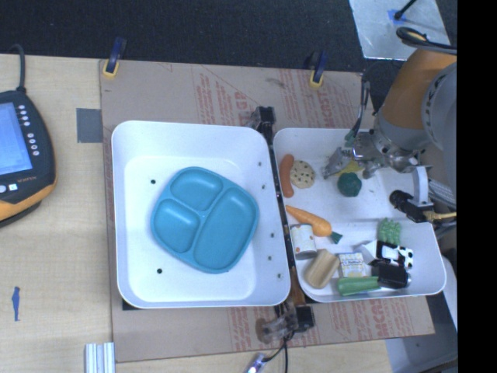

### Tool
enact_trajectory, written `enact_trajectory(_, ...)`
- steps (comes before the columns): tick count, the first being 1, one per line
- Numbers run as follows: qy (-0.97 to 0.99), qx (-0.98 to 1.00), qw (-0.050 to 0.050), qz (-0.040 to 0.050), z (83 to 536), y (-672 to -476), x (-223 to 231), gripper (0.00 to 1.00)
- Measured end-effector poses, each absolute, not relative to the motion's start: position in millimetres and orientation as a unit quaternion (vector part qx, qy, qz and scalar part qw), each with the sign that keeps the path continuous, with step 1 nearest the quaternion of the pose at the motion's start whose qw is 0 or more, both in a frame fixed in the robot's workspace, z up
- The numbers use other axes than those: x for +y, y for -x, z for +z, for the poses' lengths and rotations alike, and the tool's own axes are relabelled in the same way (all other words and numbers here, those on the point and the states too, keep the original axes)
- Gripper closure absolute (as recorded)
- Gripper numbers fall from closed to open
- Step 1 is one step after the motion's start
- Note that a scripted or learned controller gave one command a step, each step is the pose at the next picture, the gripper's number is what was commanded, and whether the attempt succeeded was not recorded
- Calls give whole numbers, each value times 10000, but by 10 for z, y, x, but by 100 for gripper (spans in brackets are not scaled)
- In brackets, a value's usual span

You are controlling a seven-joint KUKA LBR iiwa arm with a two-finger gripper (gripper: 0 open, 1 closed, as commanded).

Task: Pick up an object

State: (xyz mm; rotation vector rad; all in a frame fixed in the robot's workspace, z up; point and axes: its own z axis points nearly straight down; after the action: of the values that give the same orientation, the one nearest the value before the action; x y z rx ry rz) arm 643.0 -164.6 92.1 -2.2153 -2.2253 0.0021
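My gripper (pixel 353 168) hangs over the far part of the right bin (pixel 435 282), its fingers spread open. A dark green ball (pixel 349 185) lies on the bin floor just in front of and below the fingertips; nothing sits between the fingers. To its left lie a brown sausage (pixel 287 175) and a speckled cookie (pixel 303 174). An orange carrot (pixel 309 219) lies nearer the bin's middle.
The left bin (pixel 124 208) holds a blue divided plate (pixel 205 218). The right bin's near end is crowded: a tan cylinder (pixel 320 268), a green cucumber (pixel 359 285), a small box (pixel 353 263), a black-and-white toy (pixel 394 256), a green piece (pixel 389 230). A handheld pendant (pixel 19 154) lies far left.
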Motion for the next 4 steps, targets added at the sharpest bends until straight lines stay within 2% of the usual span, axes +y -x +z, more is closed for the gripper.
enact_trajectory(1, 7052, -7090, 46, 26, 909, -6548, -1765, 0)
enact_trajectory(2, 7058, -7084, 16, 16, 919, -6371, -1776, 0)
enact_trajectory(3, 7053, -7089, 22, 19, 1024, -6373, -1778, 100)
enact_trajectory(4, 7052, -7090, 23, 20, 1024, -6373, -1778, 0)
